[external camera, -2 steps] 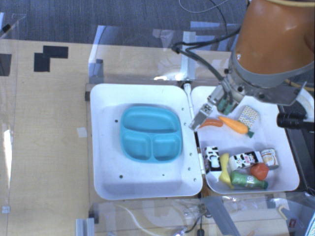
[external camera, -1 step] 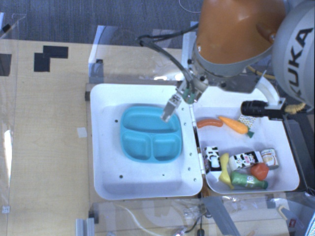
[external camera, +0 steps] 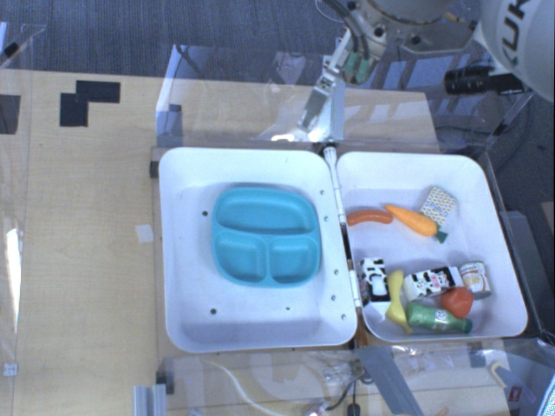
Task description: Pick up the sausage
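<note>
Camera view: hand (external camera: 334, 72) poised high behind the bins — whether parted or closed, cannot tell.
Sausage (external camera: 369, 217): right bin (external camera: 486, 180), hard by the divider, tip touching the carrot (external camera: 411, 220).
Risk: fingers may strike the wall or nudge the carrot — a miss.

Lying open from above near the right bin's (external camera: 486, 180) far left: sausage (external camera: 369, 217), with carrot (external camera: 411, 220) touching its right end; crowding the near side: milk carton (external camera: 434, 281), banana (external camera: 396, 298), bottle (external camera: 438, 319)
</note>
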Robot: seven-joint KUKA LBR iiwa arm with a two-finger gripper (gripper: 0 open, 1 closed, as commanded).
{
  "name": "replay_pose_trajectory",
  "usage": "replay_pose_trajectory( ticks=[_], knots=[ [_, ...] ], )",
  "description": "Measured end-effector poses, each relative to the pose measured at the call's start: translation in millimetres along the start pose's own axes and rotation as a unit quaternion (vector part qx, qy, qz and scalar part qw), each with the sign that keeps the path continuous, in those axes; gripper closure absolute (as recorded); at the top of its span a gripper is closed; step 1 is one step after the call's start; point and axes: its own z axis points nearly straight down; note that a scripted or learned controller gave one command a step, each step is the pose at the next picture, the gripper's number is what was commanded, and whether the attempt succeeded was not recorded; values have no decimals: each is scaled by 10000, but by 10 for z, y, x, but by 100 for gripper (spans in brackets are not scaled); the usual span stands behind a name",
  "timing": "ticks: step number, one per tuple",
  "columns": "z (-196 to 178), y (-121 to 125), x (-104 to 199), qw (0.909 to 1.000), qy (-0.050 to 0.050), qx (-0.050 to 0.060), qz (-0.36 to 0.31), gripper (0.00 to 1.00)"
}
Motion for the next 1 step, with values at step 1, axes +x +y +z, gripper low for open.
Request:
replay_pose_trajectory(
  ticks=[1],
  knots=[
    [-133, 12, -6, 10000, -34, -37, -6, 100]
  ],
)
